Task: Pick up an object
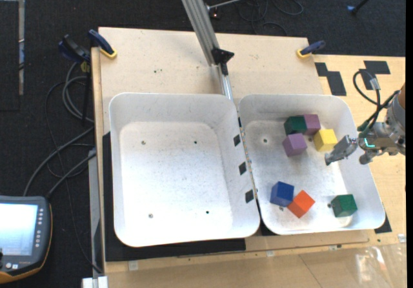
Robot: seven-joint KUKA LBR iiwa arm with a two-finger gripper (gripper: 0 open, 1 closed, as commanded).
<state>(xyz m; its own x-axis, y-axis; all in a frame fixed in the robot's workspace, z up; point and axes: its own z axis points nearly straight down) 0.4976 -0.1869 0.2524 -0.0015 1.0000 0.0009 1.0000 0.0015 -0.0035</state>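
Note:
Several small cubes lie in the right bin [258,157]. A dark green cube [295,124] and a purple cube [312,123] touch at the back. In front of them sit a second purple cube [295,144] and a yellow cube [324,139]. A blue cube [281,194] and an orange cube [301,203] touch near the front, and a green cube [343,205] sits at the front right. My gripper [353,151] hangs over the bin's right side, just right of the yellow cube. It is open, with nothing between its fingers.
The left bin [122,151] lies beside the right one, sharing a raised middle edge. A slanted metal pole [197,9] comes down to the bins' back edge. Clamps [103,44] grip the board's back corners. A pendant screen [22,235] rests at lower left.

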